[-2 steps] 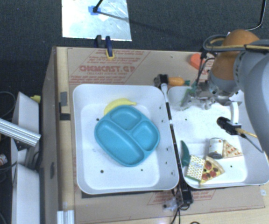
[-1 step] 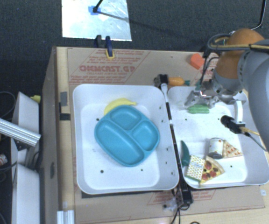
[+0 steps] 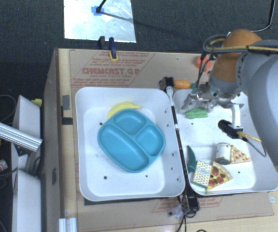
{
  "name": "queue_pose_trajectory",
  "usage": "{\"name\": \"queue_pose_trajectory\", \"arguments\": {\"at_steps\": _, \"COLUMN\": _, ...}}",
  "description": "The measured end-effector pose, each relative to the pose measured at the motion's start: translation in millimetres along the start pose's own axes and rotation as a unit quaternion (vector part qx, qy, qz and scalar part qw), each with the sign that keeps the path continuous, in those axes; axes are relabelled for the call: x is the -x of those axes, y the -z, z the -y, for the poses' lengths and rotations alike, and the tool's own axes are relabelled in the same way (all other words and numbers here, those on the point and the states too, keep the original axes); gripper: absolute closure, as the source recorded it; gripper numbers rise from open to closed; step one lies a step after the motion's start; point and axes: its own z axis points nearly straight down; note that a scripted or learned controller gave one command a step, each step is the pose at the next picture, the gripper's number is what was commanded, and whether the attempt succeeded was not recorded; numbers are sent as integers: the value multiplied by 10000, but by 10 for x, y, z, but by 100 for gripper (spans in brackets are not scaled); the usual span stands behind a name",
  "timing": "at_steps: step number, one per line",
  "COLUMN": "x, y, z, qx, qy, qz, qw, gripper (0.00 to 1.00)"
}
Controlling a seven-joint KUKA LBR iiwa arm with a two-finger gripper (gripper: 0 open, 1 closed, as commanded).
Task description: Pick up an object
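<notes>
One camera is looking down from high above the bench [image 3: 110, 64], and it is leaning a little, so the far side is sitting at the top of the picture. It is standing far enough back to be taking in both white bins: the left bin [image 3: 88, 144] and the right bin [image 3: 262, 175], plus dark floor [image 3: 23, 28] around them. The grey arm [image 3: 267, 88] is coming in from the right side, very close and big.
</notes>
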Motion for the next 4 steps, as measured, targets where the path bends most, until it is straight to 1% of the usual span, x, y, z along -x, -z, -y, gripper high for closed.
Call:
{"name": "queue_pose_trajectory", "arguments": {"at_steps": 1, "x": 402, "y": 7, "z": 2, "qx": 6, "qy": -19, "qz": 8, "qw": 10000, "gripper": 0}}
{"name": "queue_pose_trajectory", "arguments": {"at_steps": 2, "x": -53, "y": 1, "z": -1, "qx": 2, "qy": -2, "qz": -2, "qw": 10000, "gripper": 0}}
{"name": "queue_pose_trajectory", "arguments": {"at_steps": 3, "x": 270, "y": 1, "z": 50, "qx": -2, "qy": -21, "qz": 6, "qw": 10000, "gripper": 0}}
{"name": "queue_pose_trajectory", "arguments": {"at_steps": 4, "x": -31, "y": -4, "z": 34, "qx": -4, "qy": -5, "qz": -4, "qw": 10000, "gripper": 0}}
